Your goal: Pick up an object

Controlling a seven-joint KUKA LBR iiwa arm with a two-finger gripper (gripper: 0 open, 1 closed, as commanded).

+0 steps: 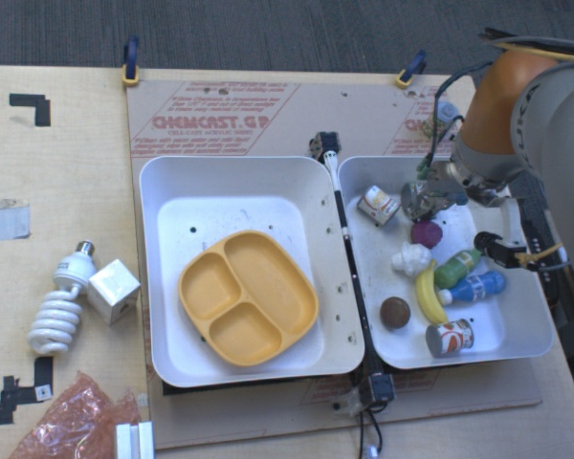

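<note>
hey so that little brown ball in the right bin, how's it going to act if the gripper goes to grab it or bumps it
The brown ball looks round and smooth, so a nudge would probably send it rolling, perhaps against the banana lying beside it. Its curved sides may slip out from between closing fingers. It looks small, so likely light.

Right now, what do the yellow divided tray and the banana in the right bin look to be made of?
The yellow divided tray looks like moulded plastic with a matte finish: uniform colour, rounded compartment walls, soft highlights. The banana looks like a plastic toy, smooth and evenly yellow, though at this size real fruit cannot be ruled out.
</note>
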